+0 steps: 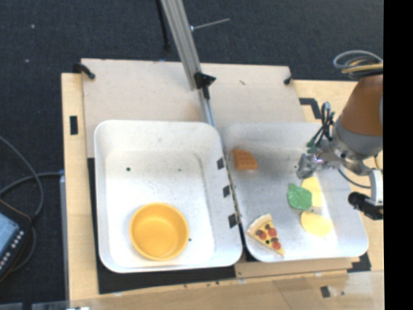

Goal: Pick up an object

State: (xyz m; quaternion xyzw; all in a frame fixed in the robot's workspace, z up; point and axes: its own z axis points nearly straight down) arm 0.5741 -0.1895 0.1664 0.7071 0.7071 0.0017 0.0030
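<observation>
The right bin [271, 141] holds a brown bread-like piece [244, 160], a green leaf-shaped piece [299, 197], a pale yellow piece [312, 187] beside it, a yellow round piece [316, 223] and a pizza slice [266, 233]. The left bin [155, 141] holds a yellow bowl [159, 230]. My gripper [307, 166] hangs low at the right bin's right side, just above the pale yellow and green pieces. Nothing shows between its fingers.
A slanted metal post [184, 41] rises from the gap between the bins at the back. Cables [355, 60] lie at the bench's right rear. A black bracket [364, 205] sticks out beside the arm on the right.
</observation>
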